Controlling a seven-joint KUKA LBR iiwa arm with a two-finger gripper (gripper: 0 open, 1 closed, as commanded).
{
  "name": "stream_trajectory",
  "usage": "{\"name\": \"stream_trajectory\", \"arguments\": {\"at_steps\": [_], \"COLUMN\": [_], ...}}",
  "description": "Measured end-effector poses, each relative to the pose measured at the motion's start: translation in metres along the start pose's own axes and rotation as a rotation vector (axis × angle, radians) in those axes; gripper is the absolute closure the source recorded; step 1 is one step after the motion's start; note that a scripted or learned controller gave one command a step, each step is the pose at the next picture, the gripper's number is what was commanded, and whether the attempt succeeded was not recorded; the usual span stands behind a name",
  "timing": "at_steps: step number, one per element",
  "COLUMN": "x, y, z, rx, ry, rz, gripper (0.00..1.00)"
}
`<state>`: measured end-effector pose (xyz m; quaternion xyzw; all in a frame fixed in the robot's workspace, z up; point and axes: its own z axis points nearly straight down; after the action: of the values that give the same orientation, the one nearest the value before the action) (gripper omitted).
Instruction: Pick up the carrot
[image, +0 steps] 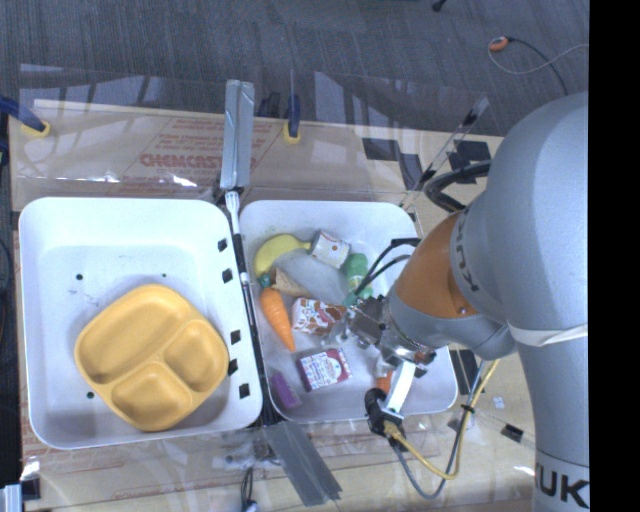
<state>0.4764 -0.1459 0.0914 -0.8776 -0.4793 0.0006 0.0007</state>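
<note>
Carrot (277, 317) lies loose at the left side of the right-hand bin (440, 400), close by the wall it shares with the left bin (40, 300), between a banana (278, 251) above and a purple piece (282, 390) below, just beside a small printed packet (318, 318). From my remote seat I read this as the approach step: nothing is lifted, and my hand (385, 345) sits low over the middle of the same bin, to the right of the carrot and apart from it. Whether the hand is released or clenched I cannot tell, as the wrist and orange band cover it from this slanted view. The carrot's long axis runs roughly up and down the picture, leaning a little; its thicker end seems to point toward the banana and its narrower end toward the near-right. The next move, as I judge it, calls for shifting left over the carrot, turning to close across its width, and descending without snagging the packet or the bin wall. A yellow divided tray (150, 355) rests in the left bin
</note>
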Motion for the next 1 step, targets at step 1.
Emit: {"name": "stream_trajectory", "arguments": {"at_steps": [1], "x": [0.0000], "y": [0.0000], "z": [0.0001], "rx": [0.000], "ry": [0.000], "rz": [0.000], "gripper": [0.00]}}
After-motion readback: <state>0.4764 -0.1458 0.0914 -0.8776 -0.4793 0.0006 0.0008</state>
